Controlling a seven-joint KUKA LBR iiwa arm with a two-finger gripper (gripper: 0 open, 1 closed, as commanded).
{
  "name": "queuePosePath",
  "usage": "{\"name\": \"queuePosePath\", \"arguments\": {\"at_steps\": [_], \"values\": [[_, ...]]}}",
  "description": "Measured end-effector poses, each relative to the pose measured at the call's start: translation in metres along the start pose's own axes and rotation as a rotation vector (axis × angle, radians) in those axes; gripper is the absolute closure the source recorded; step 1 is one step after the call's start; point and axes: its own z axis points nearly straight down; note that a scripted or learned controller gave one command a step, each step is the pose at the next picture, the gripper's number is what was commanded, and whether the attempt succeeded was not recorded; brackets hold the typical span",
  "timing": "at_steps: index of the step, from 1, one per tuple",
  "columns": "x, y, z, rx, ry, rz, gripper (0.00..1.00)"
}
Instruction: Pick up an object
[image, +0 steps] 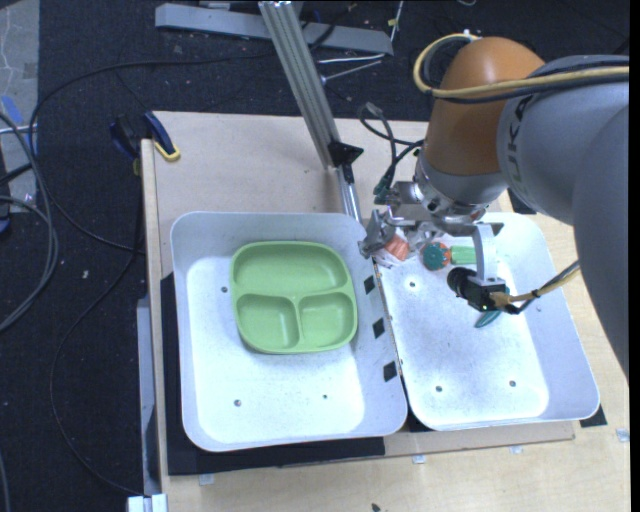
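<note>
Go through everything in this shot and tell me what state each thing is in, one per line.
Green divided plate: upright, flat in the left bin, compartments bare.
Small objects: clustered at the right bin's far edge, under the arm.
Arm: reaching over the right bin.
Pincer: low by the cluster.

Bright, even light; mild blur.

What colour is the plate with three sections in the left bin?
Light green. The divided plate shows clearly in the camera view, lying in the left white bin.
</note>
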Motion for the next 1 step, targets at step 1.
{"name": "queuePosePath", "arguments": {"at_steps": [1], "values": [[0.0527, -0.0079, 0.0099, -0.001, -0.001, 0.0, 1.0]]}}
